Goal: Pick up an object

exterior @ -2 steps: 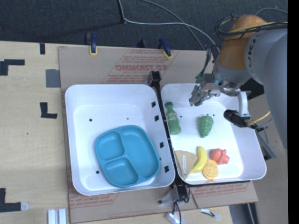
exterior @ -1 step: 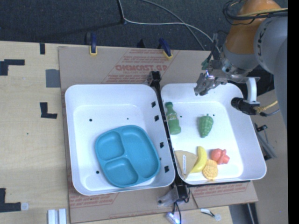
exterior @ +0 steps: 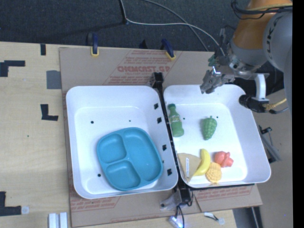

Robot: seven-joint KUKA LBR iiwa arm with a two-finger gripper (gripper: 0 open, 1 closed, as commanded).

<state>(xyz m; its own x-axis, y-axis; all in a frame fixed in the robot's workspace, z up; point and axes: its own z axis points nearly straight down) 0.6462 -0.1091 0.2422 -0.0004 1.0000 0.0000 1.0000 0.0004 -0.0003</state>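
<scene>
My gripper (exterior: 208,87) hangs over the far rim of the right bin (exterior: 247,127), above and apart from the toys in it. Nothing shows between its fingers. In that bin a green bottle (exterior: 175,121) lies along the left wall. A green strawberry-shaped toy (exterior: 208,128) sits near the middle. At the near side lie a yellow banana (exterior: 204,162), a yellow corn cob (exterior: 213,174), a red-orange toy (exterior: 223,158) and a tan wedge (exterior: 186,165).
The left bin (exterior: 85,108) holds a blue divided plate (exterior: 128,158). Black clips sit along the seam between the bins (exterior: 164,127). A cable runs across the dark floor behind the bench. Blue clamps (exterior: 167,49) hold the cardboard's far edge.
</scene>
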